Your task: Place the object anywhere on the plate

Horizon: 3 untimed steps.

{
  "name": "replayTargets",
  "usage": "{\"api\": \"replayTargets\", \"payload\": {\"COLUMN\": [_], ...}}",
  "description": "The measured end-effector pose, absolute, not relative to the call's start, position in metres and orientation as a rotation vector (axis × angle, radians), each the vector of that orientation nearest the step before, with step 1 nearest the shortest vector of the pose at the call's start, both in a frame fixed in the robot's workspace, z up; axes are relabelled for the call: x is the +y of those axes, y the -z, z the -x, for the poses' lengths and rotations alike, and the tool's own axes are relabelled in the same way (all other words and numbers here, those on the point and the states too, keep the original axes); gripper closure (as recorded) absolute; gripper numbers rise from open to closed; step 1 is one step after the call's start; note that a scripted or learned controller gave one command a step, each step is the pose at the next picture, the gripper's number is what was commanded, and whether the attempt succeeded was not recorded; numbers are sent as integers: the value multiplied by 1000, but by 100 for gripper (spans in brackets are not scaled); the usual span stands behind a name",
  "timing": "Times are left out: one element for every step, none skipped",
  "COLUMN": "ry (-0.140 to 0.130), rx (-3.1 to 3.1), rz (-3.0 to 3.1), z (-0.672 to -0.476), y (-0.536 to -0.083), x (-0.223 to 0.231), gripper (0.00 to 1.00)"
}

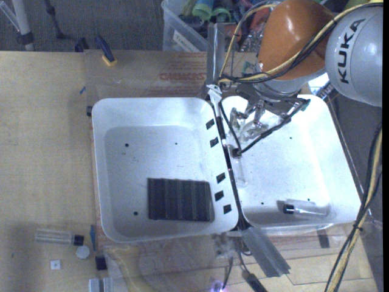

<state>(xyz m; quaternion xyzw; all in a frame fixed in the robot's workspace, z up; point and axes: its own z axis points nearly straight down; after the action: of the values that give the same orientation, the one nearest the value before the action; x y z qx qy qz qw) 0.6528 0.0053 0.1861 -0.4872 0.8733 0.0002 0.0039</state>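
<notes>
Hovering over the right bin's [340,163] far corner, the gripper [252,121] (jaw state unclear); the clear tube [304,209] is lying unplaced, well apart from the dark plate [180,199].

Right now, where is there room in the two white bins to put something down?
The left bin is bare all around the dark ridged plate, mostly behind it. The right bin is open in the middle, between the gripper at the back and the small clear object near the front. The back of it is crowded.
</notes>
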Motion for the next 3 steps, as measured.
{"api": "replayTargets", "payload": {"ry": [0,0,-1], "rx": [2908,2888,3104], "rz": [1161,1214,408], "z": [-668,-668,-664], "y": [-213,-352,-405], "x": [51,68,56], "gripper": [100,100,100]}}
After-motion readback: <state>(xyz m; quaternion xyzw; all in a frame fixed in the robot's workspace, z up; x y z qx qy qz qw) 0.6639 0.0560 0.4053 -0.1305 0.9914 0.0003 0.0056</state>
